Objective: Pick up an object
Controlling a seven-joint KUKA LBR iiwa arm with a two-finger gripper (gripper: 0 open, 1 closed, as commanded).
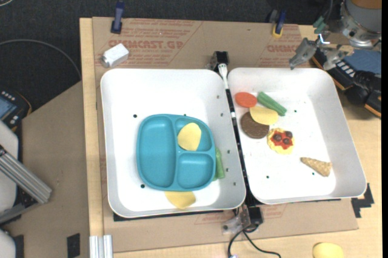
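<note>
The arm reaches in at the upper right, its gripper (312,51) poised above the far right corner of the right bin (339,129), over the rim rather than over any of the toys. The jaws appear spread apart with nothing between them, though they are small and partly lost against the clutter behind.

No object has been picked up. The candidates sit well apart from the gripper. In the right bin a cluster lies toward the left side: a red-orange piece (245,99), a green vegetable (271,103) touching a yellow slice (264,115), a brown round cookie (254,126) just below, and a small pizza piece with red and dark toppings (281,140). A tan cone-shaped wedge (317,166) lies alone nearer the front right.

In the left bin (118,129) rests a teal divided plate (163,151) with a yellow piece (189,137) in its upper right compartment; another yellow piece (180,198) lies just beside the plate's front edge, and a green sliver (219,164) lies against its right side.

Judged from this, the task is at its start: choosing a target, moving over it, descending, closing and lifting all remain. The lone wedge looks the easiest to approach without disturbing neighbours
</note>
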